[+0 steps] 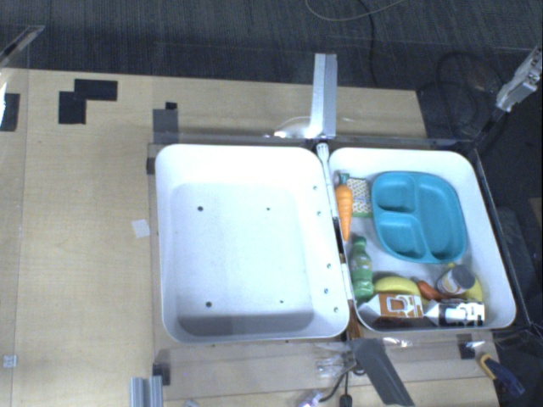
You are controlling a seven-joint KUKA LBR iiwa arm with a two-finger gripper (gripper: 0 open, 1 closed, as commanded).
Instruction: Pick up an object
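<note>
Bench (85,253): pale wood surface bearing two shallow white bins set side by side, their inner rims touching.
Left bin (170,227): bare white floor with a few small dark dots.
Right bin (484,202): holds all the loose objects, crowded along its left wall and near edge.
Blue tray (420,214): turquoise, divided into compartments, lying flat in the far-right part of the right bin.
Carrot (343,202): orange, lying lengthwise against the left wall of the right bin, beside the blue tray.
Green bottle (361,270): lying along the same wall, nearer the camera than the carrot.
Banana (397,286): yellow, just beside the green bottle, at the near edge.
Small can (459,279): near the tray's near corner, among other small packages too cluttered to identify.
Arm (519,83): a pale part at the upper right edge, well apart from both bins.
Claw: its state cannot be told.
</note>
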